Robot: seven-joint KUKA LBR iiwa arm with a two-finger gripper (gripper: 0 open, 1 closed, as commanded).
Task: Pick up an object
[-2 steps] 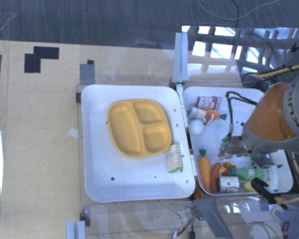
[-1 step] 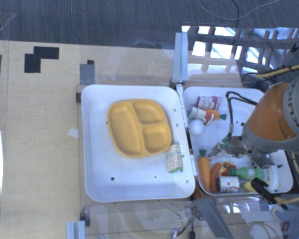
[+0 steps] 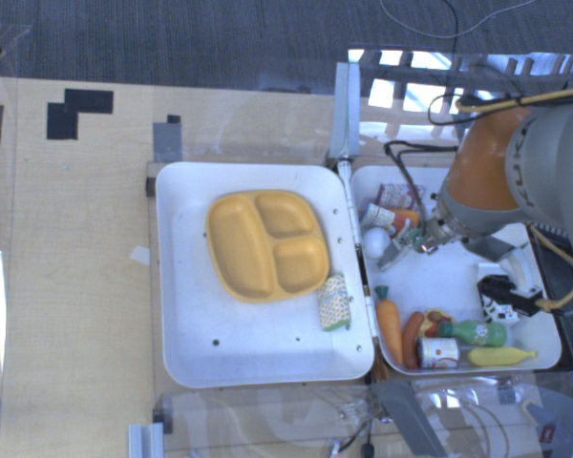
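White ball (image 3: 374,243) just left of the fingers (image 3: 401,247).

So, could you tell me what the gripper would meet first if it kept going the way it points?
Probably the white ball, just beyond the gripper toward the right bin's left wall; depth is hard to judge.

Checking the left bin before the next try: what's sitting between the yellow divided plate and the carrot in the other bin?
In the camera view, a small patterned pouch lies by the yellow plate; then come the bin walls before the carrot.
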